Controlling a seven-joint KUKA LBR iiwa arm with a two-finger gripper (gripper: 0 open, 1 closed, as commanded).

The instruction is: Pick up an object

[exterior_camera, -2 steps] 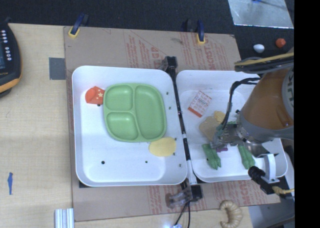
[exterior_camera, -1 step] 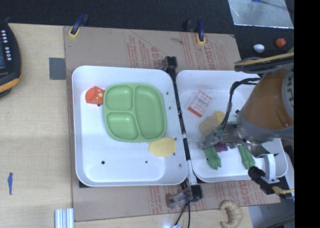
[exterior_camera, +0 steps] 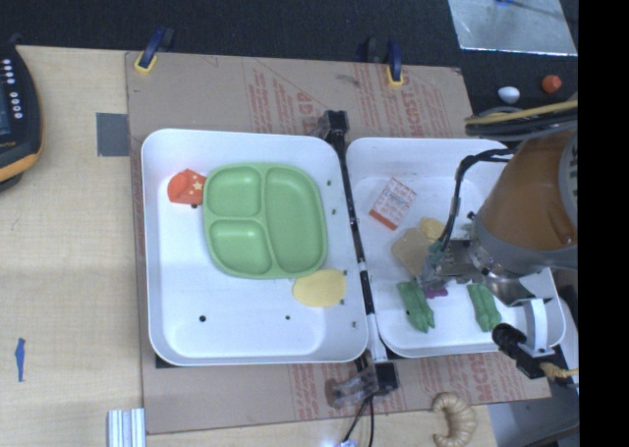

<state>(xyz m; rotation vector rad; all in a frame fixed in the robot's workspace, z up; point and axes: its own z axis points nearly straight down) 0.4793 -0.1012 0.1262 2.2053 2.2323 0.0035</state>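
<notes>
Dark carpet beyond a pale wooden bench, with a clamped cardboard sheet (exterior_camera: 246,91) under two shallow white bins side by side. In the left bin (exterior_camera: 177,317): a green divided plate (exterior_camera: 265,219), smooth moulded plastic with three compartments; a small red piece (exterior_camera: 185,187) touching its left edge; a flat yellow oval (exterior_camera: 319,288) just beside its lower right corner. In the right bin (exterior_camera: 393,342): a red-and-white packet (exterior_camera: 393,201), thin and flat; a pale yellow lump (exterior_camera: 430,230); a beige rounded piece (exterior_camera: 411,252); two green pod-shaped toys, one (exterior_camera: 417,306) left of the arm and one (exterior_camera: 484,306) lower right; a scrap of purple (exterior_camera: 435,288) between them. Down over the middle of that bin, the gripper (exterior_camera: 439,266), close above the beige piece and the purple scrap; impossible to tell how wide it stands or whether anything sits in it, with the wrist in the way. Nearest candidate, judged from position: the left green pod. Probably light, hollow, slightly ridged plastic or rubber, stiff enough to pinch, likely slick. Best taken across the narrow middle, square to its length; otherwise prone to twist or squirt out. Packet too flat against the bin floor for an easy grab.
</notes>
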